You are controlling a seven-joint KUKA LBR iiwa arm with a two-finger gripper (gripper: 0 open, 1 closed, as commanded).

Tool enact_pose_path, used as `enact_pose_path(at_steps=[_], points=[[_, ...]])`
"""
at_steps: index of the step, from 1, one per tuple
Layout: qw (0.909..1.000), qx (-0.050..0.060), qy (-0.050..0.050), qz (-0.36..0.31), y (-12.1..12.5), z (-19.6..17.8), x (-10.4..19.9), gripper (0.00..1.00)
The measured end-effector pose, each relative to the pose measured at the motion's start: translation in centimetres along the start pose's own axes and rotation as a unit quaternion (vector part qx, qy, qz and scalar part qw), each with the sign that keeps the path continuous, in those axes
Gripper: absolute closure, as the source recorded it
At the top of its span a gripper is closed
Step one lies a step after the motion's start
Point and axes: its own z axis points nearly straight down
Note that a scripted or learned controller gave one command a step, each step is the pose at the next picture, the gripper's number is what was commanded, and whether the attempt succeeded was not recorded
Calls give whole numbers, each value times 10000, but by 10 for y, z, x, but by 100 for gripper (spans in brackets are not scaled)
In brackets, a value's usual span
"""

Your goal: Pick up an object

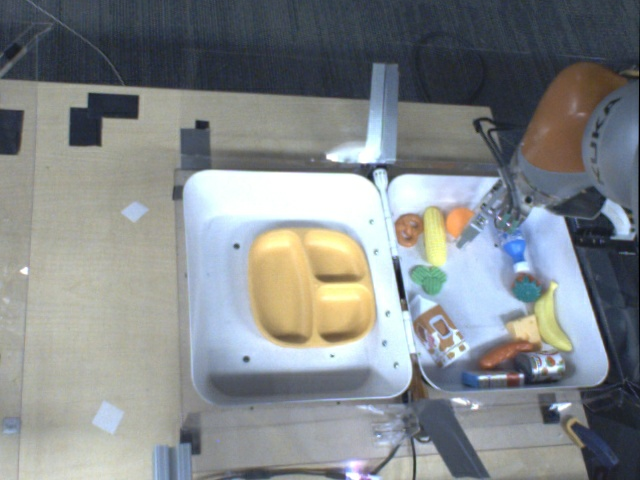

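My gripper hangs over the back of the right bin, its two fingers spread open with nothing between them. Its left fingertip is right beside a small orange. Just under the other finger lies a blue and white bottle. Left of the orange are a yellow corn cob and a brown donut. Also in this bin lie a green broccoli, a brown and white box, a teal piece, a banana, a red sausage and a can.
The left bin holds a yellow divided tray. A metal post stands behind the gap between the bins. The arm's orange band is above the right bin's back right corner. Wooden bench stretches to the left.
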Motion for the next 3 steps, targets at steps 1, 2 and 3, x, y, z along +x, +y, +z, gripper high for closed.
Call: enact_pose_path(at_steps=[1, 2, 3], points=[[10000, 10, 19, -67, 8, -58, -14, 100], [9997, 43, 74, -207, -19, -3, -16, 100], [10000, 1, 13, 44, 21, -100, -5, 100]])
